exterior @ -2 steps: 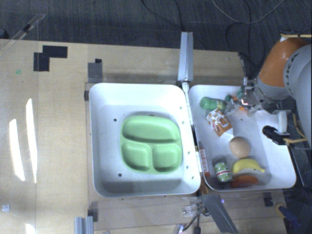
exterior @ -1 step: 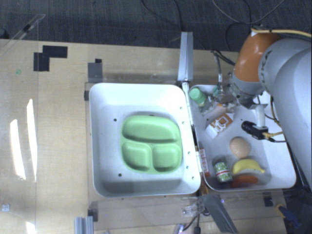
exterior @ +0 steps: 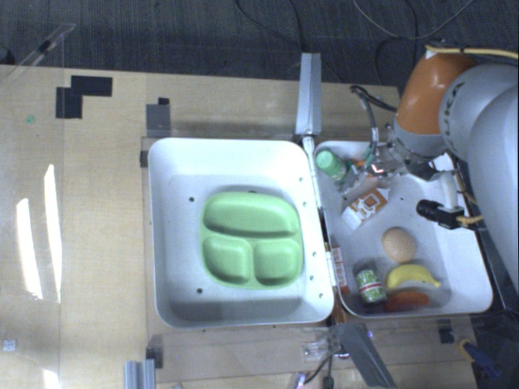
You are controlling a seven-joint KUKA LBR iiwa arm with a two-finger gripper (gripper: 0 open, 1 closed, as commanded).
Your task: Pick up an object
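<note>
My gripper (exterior: 362, 177) hangs low in the back left part of the right bin (exterior: 470, 298), reaching in from the right under the orange-banded wrist. It is just right of a green bottle (exterior: 330, 164) lying by the bin's left wall and directly above a white and brown packet (exterior: 366, 207). The gripper's tip looks close to the packet's upper edge; whether they touch is unclear. Nearer the front lie a round tan ball (exterior: 399, 244), a yellow banana (exterior: 413, 277), a green can (exterior: 371, 284) and a red item (exterior: 403, 300).
The left bin (exterior: 170, 217) holds a green divided tray (exterior: 252, 238). A metal post (exterior: 309, 96) stands behind the wall between the bins. A black cable end (exterior: 438, 212) hangs off the arm over the right bin.
</note>
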